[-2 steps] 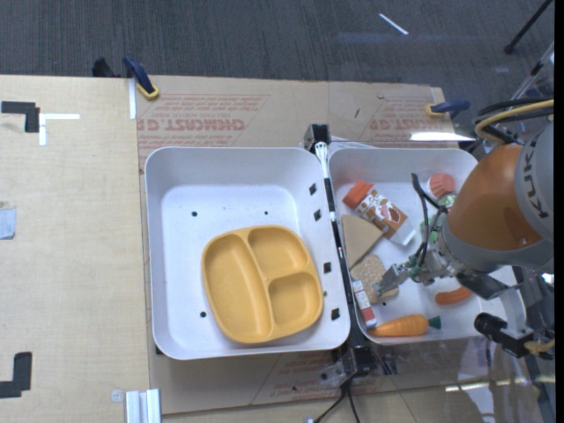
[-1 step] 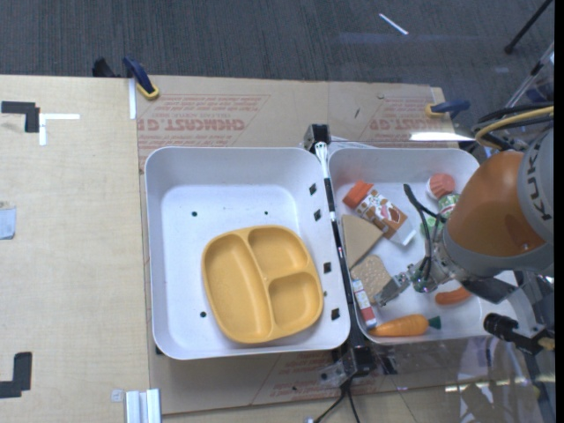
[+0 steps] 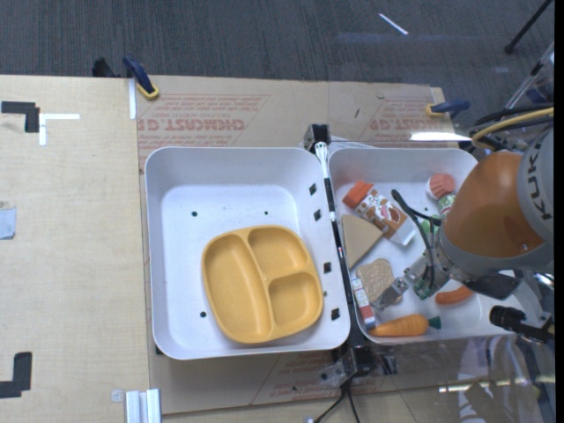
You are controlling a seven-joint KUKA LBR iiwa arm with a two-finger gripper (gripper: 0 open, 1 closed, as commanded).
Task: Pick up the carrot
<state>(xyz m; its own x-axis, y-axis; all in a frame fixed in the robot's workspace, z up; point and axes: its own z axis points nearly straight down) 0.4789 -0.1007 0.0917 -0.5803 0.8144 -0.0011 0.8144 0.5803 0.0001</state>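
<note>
The carrot (image 3: 401, 326), orange with a small green tip at its right end, lies along the front wall of the right bin (image 3: 458, 152). My gripper (image 3: 411, 284) hangs low inside that bin, just behind and slightly right of the carrot, over a slice of bread (image 3: 377, 278). The carrot is on the bin floor, apart from the gripper. The arm's orange band (image 3: 492, 205) covers the bin's right side.
The right bin also holds a red and white carton (image 3: 375, 208), a tan wedge (image 3: 363, 236), a red sausage (image 3: 454, 295) and a red fruit (image 3: 441, 184). A yellow divided plate (image 3: 263, 282) sits in the left bin (image 3: 167, 236).
</note>
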